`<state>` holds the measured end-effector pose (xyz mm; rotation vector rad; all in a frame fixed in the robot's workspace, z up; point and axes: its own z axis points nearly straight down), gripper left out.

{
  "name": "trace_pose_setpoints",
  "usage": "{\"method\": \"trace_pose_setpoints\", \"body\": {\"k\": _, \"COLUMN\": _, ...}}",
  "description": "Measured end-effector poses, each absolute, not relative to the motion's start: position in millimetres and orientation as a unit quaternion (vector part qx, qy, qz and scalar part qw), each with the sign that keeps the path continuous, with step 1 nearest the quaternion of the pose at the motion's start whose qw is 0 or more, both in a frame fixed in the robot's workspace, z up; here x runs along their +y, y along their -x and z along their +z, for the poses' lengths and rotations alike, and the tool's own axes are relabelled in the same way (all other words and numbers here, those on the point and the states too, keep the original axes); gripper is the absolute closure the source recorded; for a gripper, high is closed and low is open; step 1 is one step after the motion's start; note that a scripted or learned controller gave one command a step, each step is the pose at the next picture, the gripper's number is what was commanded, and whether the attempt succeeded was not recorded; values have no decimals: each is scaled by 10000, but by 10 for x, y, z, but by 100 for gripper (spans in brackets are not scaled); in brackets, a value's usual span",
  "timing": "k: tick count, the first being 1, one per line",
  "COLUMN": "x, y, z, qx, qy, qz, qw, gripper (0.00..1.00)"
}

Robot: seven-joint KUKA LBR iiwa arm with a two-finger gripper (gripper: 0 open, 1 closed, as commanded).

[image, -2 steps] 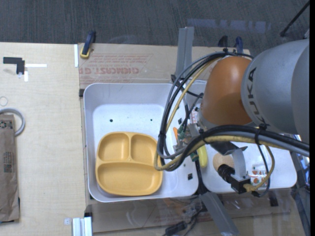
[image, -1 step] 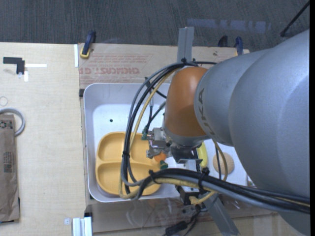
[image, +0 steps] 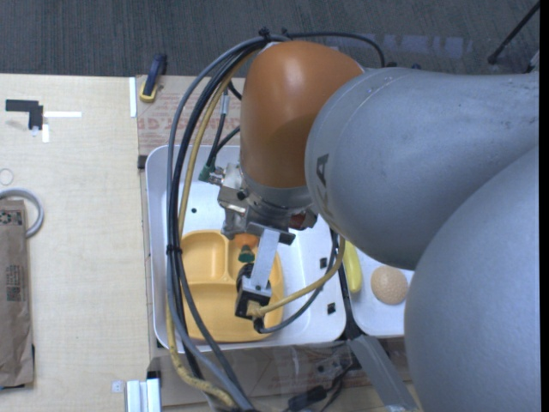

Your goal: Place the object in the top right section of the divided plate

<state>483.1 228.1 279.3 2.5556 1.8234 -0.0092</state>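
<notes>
The left white bin (image: 157,230) shows its rim along the left side and across the bottom. Its upper right part is covered by the grey arm (image: 429,144) and its orange band (image: 287,110). Dark cables (image: 183,187) loop down over the bin's left half and cross the plate's left edge, so little open room remains around the wrist. The right bin (image: 371,316) shows as a small patch at lower right, holding a beige ball (image: 389,285). A yellow banana (image: 351,269) lies by the edge where the two bins meet.

To the left lies a pale wooden tabletop (image: 77,213), with a brown paper bag (image: 13,299) at its far left edge. A yellow-handled tool (image: 153,77) lies near the dark carpet (image: 86,15) at the top.

The yellow divided plate (image: 202,269) sits in the lower part of the left bin. The gripper (image: 250,233) hangs over the plate's upper right part; whether it is released or clenched cannot be told. A small orange and green object (image: 247,252) shows directly under the gripper, at the plate's upper right section beside the dividing ridge. Whether it rests there or is held cannot be told.
</notes>
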Motion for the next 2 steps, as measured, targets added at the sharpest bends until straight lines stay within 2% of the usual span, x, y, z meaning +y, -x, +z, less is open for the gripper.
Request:
{"method": "trace_pose_setpoints", "body": {"k": 1, "x": 2295, "y": -5033, "z": 1099, "qx": 5838, "qy": -8119, "qz": 41, "qw": 11, "gripper": 100}}
{"method": "trace_pose_setpoints", "body": {"k": 2, "x": 2258, "y": -5507, "z": 1096, "qx": 6823, "qy": -7310, "qz": -44, "qw": -7, "gripper": 100}}
